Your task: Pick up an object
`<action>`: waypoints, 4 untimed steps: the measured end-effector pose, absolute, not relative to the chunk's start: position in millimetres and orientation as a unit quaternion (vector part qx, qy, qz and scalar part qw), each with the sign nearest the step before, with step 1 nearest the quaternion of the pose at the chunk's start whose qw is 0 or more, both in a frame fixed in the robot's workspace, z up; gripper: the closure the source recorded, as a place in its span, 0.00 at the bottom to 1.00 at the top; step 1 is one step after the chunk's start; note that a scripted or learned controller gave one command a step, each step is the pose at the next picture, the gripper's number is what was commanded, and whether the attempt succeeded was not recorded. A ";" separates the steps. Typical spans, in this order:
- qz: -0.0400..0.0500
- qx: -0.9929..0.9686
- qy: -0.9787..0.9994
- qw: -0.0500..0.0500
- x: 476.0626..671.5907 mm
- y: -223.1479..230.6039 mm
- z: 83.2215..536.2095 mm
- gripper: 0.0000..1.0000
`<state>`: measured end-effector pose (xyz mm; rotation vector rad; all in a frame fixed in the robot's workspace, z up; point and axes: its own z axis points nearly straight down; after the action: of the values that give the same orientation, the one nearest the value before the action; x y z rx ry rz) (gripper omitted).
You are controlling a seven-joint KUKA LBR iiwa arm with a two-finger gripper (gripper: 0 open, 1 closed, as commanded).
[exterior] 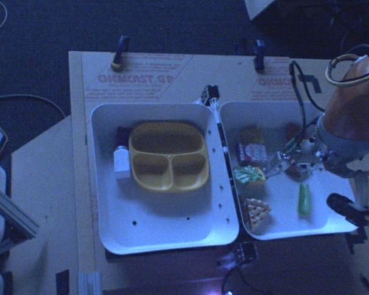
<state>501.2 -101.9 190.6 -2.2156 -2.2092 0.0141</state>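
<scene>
Hovering low in the right bin [332, 223], the tool [281, 161] reaches toward the red-labelled packet [252, 152]; whether it is apart or together I cannot tell. Nothing looks lifted, so the pick remains undone.

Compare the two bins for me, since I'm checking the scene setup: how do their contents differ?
The left bin holds one large yellow divided tray with a small white bottle beside it; the right bin holds several small items, among them a green stick and a waffle-patterned wedge. The arm's claw hangs over the right bin, not the left. Both bins are shallow and white.
</scene>
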 end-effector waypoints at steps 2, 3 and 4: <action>0.002 -0.707 -0.707 0.003 505.0 -101.6 154.5 0.00; 0.002 -0.707 -0.707 0.003 508.6 -103.3 110.1 0.00; 0.001 -0.707 -0.707 0.003 507.9 -102.5 83.0 0.00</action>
<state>507.9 -102.5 83.0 -2.2190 -2.2167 0.0029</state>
